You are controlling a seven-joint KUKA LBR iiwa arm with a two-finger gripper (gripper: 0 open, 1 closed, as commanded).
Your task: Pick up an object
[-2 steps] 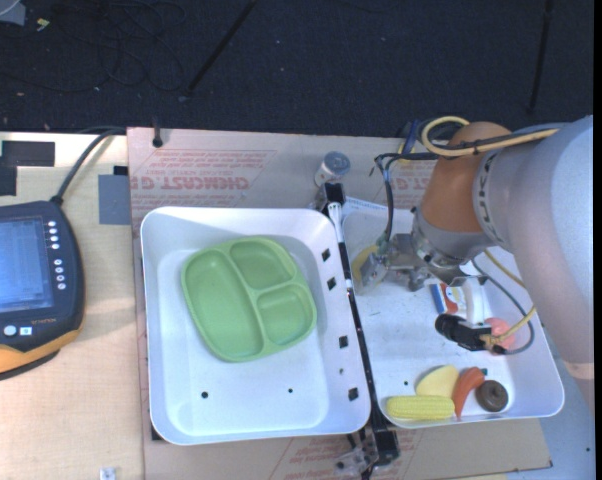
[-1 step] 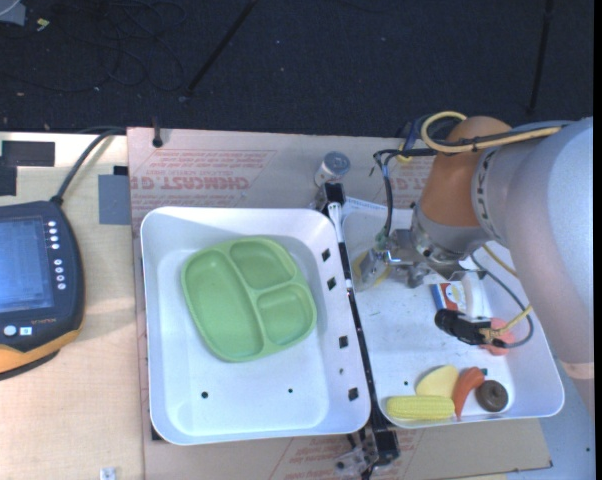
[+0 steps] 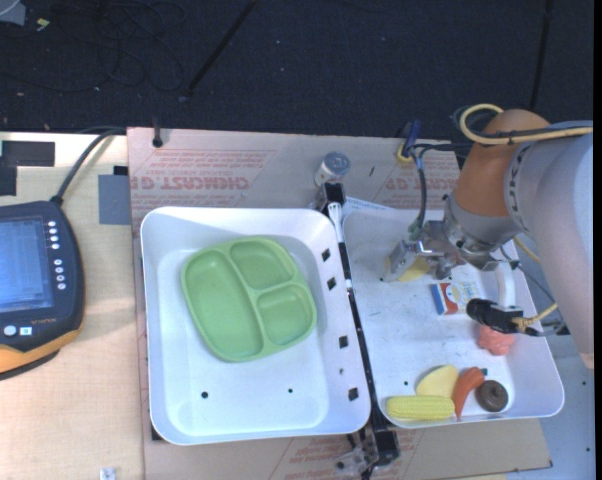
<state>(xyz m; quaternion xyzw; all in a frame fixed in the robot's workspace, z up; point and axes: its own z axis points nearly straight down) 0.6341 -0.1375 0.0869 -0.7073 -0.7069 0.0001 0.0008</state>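
My gripper (image 3: 405, 262) hangs low over the upper middle of the right bin (image 3: 401, 368), reaching in from the right. A small yellow thing (image 3: 414, 275) lies right under it, partly hidden. A white packet with blue and red print (image 3: 451, 294) lies just to its right. A salmon-pink lump (image 3: 497, 341) sits further right. Along the bin's front edge lie a corn cob (image 3: 419, 407), a pale yellow piece (image 3: 437, 380), an orange carrot (image 3: 467, 389) and a brown round piece (image 3: 493, 396).
A green divided plate (image 3: 249, 297) lies in the left bin (image 3: 241, 408). A black-clipped divider (image 3: 343, 298) separates the two bins. A tablet (image 3: 21, 273) lies on the bench at far left.
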